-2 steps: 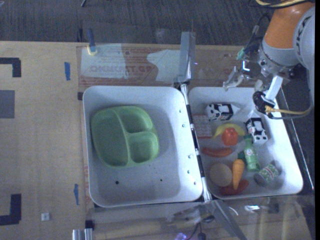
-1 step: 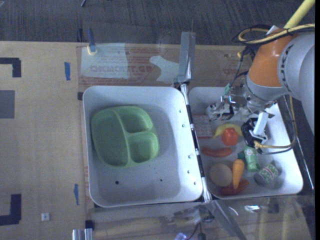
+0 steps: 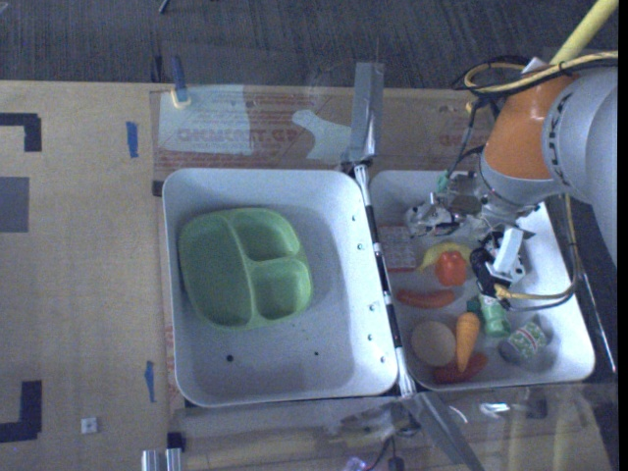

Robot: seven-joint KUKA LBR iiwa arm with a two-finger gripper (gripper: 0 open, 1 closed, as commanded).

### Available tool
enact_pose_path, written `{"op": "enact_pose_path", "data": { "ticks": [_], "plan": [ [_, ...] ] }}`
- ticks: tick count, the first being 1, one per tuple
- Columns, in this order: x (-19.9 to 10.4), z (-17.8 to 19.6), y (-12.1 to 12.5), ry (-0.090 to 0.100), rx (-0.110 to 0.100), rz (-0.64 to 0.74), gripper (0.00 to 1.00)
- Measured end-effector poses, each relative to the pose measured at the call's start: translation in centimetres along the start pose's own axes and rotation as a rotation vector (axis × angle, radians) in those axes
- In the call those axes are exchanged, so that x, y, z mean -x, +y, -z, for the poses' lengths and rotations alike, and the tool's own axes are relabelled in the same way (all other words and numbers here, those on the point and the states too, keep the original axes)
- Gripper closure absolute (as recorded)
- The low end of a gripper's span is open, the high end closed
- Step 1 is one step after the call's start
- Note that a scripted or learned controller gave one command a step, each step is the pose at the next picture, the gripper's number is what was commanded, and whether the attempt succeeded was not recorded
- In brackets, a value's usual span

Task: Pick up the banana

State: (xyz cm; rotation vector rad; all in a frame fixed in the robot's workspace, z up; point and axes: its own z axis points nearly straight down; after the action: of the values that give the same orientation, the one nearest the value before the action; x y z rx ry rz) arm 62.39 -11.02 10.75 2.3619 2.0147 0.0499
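Right now gripper hovers low in right bin, just above banana; can't tell its state or if it grips anything. Banana lies by tomato at bin's middle, green plate in left bin

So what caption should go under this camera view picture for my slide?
Robot arm's end effector hovers over the right bin near the banana and toy food; a green divided plate sits in the left bin.

Faint reddish print runs across the clear plastic sheet at the bench's far edge; its letters are illegible.
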Motion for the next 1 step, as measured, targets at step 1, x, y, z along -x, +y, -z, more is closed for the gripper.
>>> {"op": "enact_pose_path", "data": {
  "ticks": [1],
  "plan": [
    [-0.21,-0.04,0.17,-0.003,0.001,-0.003,0.0]
  ]
}}
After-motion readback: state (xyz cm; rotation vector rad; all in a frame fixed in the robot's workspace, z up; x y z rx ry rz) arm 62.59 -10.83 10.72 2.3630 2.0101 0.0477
